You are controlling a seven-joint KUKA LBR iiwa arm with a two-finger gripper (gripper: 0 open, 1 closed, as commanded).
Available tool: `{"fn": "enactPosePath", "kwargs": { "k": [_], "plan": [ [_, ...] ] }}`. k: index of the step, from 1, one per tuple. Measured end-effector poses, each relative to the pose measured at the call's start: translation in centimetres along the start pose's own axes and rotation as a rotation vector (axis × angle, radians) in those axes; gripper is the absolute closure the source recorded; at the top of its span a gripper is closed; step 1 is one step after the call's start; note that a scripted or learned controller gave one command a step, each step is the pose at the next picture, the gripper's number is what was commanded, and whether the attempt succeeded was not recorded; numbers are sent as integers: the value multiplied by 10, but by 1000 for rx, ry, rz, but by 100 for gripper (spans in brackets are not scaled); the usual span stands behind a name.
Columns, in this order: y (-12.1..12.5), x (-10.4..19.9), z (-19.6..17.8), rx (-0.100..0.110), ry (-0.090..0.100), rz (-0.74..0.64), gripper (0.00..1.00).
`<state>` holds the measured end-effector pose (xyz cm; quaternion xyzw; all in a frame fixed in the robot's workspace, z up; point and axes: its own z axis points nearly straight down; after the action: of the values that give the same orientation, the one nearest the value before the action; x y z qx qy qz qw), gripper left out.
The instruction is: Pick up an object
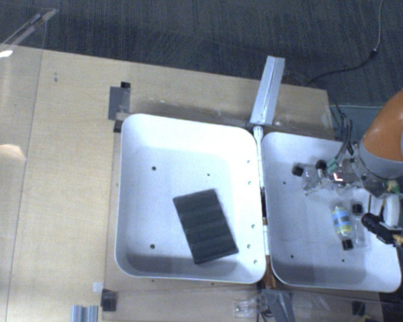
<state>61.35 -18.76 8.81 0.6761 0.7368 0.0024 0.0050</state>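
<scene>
dark ribbed pad [205,226] mid left bin [133,186]

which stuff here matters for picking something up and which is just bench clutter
For the job:
- dark ribbed slab lying flat in the left bin
- small bottle-like item in the right bin
- gripper over the right bin's far side

Just lying about:
- metal bracket behind the bins
- black clamp at the left bin's far corner
- cables on the floor

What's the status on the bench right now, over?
End effector over the right bin, nothing seen held. Dark ribbed pad lies flat in the left bin, untouched. Small bottle lies in the right bin near the arm.
</scene>
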Motion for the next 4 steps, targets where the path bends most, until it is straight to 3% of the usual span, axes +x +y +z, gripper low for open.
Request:
{"fn": "enactPosePath", "kwargs": {
  "k": [1, 2, 3, 4],
  "plan": [
    [23, -18, 2, 3, 3, -3, 0],
    [32, -21, 2, 22, 8, -21, 0],
    [37, -4, 2, 6, 1, -16, 0],
    [49, -15, 2, 50, 30, -41, 0]
  ]
}}
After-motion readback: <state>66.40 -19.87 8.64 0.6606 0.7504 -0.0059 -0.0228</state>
